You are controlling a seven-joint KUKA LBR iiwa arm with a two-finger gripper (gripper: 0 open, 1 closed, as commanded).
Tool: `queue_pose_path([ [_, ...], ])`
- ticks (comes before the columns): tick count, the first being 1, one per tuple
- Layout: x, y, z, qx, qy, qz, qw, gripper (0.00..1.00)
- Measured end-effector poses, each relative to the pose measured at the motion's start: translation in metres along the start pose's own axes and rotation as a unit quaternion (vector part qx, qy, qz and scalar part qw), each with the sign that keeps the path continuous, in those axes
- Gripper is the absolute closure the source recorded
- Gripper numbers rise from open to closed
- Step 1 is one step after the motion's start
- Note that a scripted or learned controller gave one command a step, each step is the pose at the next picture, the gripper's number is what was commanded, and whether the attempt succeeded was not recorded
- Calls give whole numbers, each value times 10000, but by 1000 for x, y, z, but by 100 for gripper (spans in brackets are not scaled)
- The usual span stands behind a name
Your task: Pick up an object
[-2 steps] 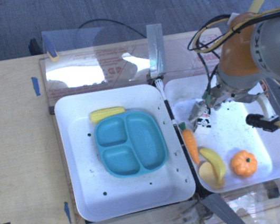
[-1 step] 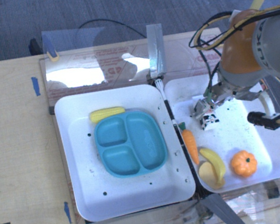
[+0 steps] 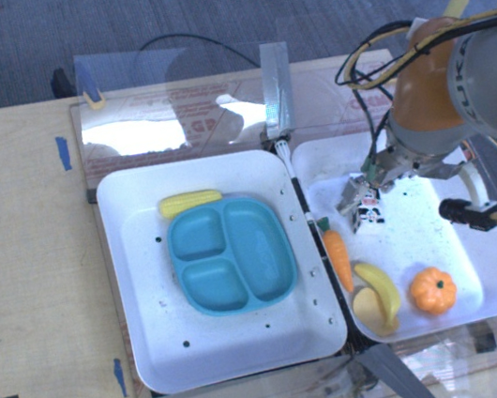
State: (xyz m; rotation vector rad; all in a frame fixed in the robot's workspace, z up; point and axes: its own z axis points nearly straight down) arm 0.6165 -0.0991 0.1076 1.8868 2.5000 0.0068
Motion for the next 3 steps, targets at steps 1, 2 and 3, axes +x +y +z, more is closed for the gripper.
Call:
queue_pose_path([
  [1, -1, 1, -11, -26, -14, 4, 10000, 100],
  [2, 34, 51, -81, -3, 14, 311, 9995, 100],
  [3, 47, 32, -132, 14, 7, 1132, 9936, 100],
])
